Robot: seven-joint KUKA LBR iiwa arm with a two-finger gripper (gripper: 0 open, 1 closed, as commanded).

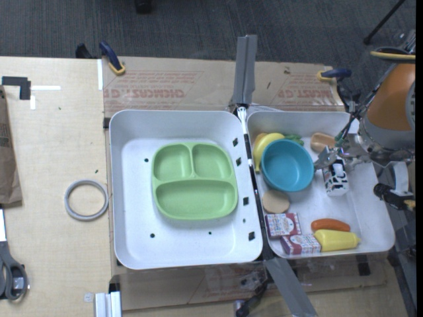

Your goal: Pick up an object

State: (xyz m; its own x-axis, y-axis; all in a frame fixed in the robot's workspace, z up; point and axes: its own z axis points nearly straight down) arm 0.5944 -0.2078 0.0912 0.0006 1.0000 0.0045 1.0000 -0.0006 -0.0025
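Observation:
The right bin [377, 233] holds a blue bowl [287, 166] with a yellow piece [266, 141] and a bit of green [293, 138] behind it. Also inside are a tan piece [322, 140], a beige round [276, 203], two pink cartons [283, 224], an orange carrot [330, 225] and a yellow piece [338, 240]. My gripper [332, 162] reaches in from the right and hangs low over the bin, just right of the bowl. A black-and-white cow-patterned bottle [336, 178] sits directly under its tip; whether they touch is unclear.
The left bin [125, 197] holds a green divided plate [194, 180]. On the bench to the left lie a grey tape ring [86, 199], scissors [12, 279] and a brown bag [8, 157]. Clamps [112, 57] pin cardboard behind the bins. A grey bar [245, 68] stands between them.

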